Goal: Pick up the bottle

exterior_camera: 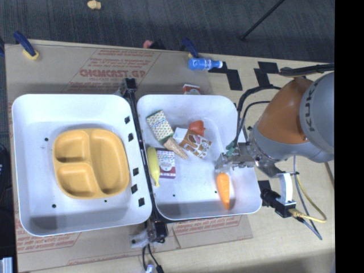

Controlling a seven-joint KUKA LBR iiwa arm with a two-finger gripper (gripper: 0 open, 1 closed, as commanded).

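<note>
- Right, the bottle (pixel 196 136) lies in the middle of the right bin (pixel 244 205), its reddish cap pointing to the far wall, its printed body resting among the clutter.
- Just beside it sit a pale wedge (pixel 178 141) and a checkered green packet (pixel 160 125), both touching or nearly so.
- Nearer the divider, a banana (pixel 153 165) lies lengthwise next to a small red-and-white box (pixel 166 164).
- My claw (pixel 226 159) hovers at the bin's right side, apart from the bottle, directly above the top of an orange carrot (pixel 224 190).
- Whether my claw is apart or together, I cannot tell from this angle.
- Over in the left bin (pixel 23 169), a yellow compartment tray (pixel 91 162) sits alone.
</note>
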